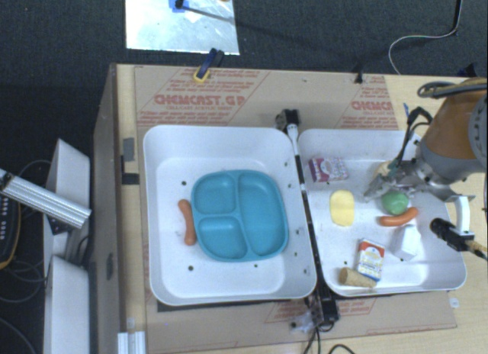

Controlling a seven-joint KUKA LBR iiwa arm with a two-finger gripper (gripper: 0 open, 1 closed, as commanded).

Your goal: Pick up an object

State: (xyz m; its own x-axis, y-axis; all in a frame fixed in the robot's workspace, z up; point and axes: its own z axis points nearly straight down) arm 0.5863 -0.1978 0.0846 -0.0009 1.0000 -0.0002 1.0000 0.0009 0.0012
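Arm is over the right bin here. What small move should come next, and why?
Probably a short descent straight onto the green ball. The gripper sits just above it, nothing visibly held, and an orange sausage lies close against the ball, so a sideways approach risks nudging both.

Green ball [395, 202] in right bin, touching an orange sausage [399, 218] (just below it)

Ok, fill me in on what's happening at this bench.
The arm's gripper is down in the right bin, right over a green ball that lies beside an orange carrot. Whether it grips anything is unclear. A yellow block and small boxes lie nearby. The left bin holds a blue divided plate and a sausage.
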